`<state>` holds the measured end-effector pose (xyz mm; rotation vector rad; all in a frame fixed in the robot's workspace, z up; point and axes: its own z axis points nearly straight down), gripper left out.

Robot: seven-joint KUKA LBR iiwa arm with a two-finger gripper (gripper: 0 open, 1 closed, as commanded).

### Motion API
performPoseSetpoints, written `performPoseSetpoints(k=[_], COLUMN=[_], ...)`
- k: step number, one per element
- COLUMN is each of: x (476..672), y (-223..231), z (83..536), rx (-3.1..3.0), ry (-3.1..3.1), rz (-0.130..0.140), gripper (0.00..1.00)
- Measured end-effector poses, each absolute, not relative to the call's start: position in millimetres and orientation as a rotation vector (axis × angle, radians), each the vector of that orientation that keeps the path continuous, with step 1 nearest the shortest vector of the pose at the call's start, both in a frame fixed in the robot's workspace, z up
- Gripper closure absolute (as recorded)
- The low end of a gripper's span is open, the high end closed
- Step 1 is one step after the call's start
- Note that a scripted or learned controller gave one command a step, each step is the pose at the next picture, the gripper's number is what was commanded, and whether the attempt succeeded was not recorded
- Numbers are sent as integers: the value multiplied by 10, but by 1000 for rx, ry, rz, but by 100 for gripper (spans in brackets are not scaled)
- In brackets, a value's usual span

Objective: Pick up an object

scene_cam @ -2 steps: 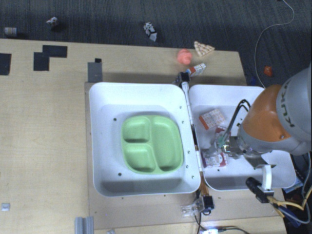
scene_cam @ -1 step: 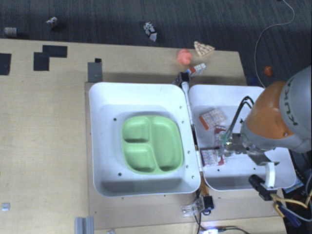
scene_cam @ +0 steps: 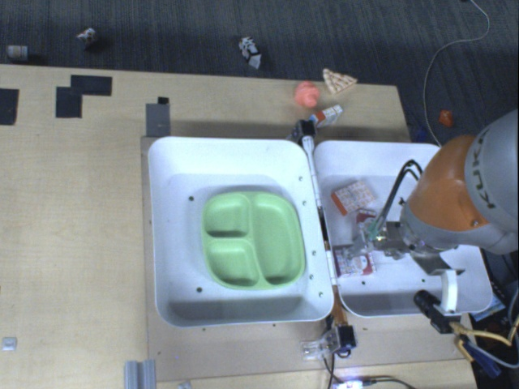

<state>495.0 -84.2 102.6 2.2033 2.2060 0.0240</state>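
In the camera view, the right bin [scene_cam: 349, 294] holds a pale pink checked packet [scene_cam: 353, 195] near its upper left and a red and white flat item [scene_cam: 354, 260] lower down at the left. My gripper [scene_cam: 375, 235] reaches down from the orange-banded wrist [scene_cam: 442, 193] into this bin, just above and right of the red and white item. Its tips sit among small clutter and are hard to make out.
The left bin [scene_cam: 174, 217] holds a green three-compartment tray [scene_cam: 250, 238]. On the bench beyond the bins lie a pink ball [scene_cam: 306, 95], a wedge-shaped toy [scene_cam: 338, 80] and a small tube [scene_cam: 327, 116]. A black cable [scene_cam: 399, 185] loops by the wrist.
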Motion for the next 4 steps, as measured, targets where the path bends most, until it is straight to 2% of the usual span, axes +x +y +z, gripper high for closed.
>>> performPoseSetpoints(k=[1,2,3,4], x=[4934,4958,4956,4972], y=[-882,-889,-889,-872], z=[902,1029,1028,1136], rx=[2208,2200,2201,2196], ry=[2217,2215,2214,2220], rz=[24,30,29,36], gripper=[0,100,0,100])
